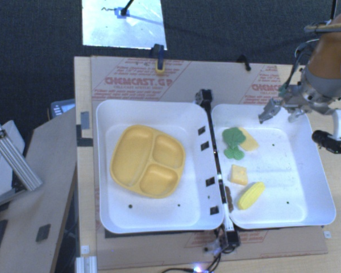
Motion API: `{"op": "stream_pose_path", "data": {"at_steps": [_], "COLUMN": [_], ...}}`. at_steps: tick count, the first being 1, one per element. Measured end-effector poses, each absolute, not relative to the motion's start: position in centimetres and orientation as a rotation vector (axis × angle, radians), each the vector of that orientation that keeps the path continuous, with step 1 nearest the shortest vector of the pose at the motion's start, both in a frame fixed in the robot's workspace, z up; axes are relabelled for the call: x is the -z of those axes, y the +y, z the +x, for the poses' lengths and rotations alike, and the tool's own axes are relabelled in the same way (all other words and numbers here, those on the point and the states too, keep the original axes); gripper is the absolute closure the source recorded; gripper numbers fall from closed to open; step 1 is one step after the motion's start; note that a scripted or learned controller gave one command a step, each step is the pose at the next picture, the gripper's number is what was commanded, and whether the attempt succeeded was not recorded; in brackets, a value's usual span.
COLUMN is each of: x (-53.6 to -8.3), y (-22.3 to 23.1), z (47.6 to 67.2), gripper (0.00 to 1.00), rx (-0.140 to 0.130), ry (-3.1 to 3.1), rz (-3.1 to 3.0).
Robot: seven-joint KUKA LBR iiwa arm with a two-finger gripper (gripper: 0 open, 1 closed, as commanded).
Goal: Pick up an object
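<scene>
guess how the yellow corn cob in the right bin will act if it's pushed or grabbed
The yellow plastic-looking toy corn cob is rounded and elongated, so it would probably roll sideways when nudged. It looks rigid and likely light. Its curved, glossy-looking surface might slip from a pinch across its width.

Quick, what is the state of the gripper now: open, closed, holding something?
Gripper: open, holding nothing, above the right bin's far edge.

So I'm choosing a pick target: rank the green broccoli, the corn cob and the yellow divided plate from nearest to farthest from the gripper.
From the gripper:
1. Green broccoli, right bin, upper left.
2. Corn cob, right bin, lower left.
3. Yellow divided plate, left bin.
</scene>
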State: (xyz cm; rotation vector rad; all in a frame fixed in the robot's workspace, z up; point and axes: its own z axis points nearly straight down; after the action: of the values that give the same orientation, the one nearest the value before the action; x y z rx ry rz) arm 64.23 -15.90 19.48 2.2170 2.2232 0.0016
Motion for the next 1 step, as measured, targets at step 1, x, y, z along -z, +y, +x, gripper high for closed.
{"op": "stream_pose_path", "data": {"at_steps": [1], "x": [-20.62], "y": [-15.90], "z": [64.34], "gripper": [1.00], "rx": [-0.006], "ry": [2.224], "rz": [2.211]}}
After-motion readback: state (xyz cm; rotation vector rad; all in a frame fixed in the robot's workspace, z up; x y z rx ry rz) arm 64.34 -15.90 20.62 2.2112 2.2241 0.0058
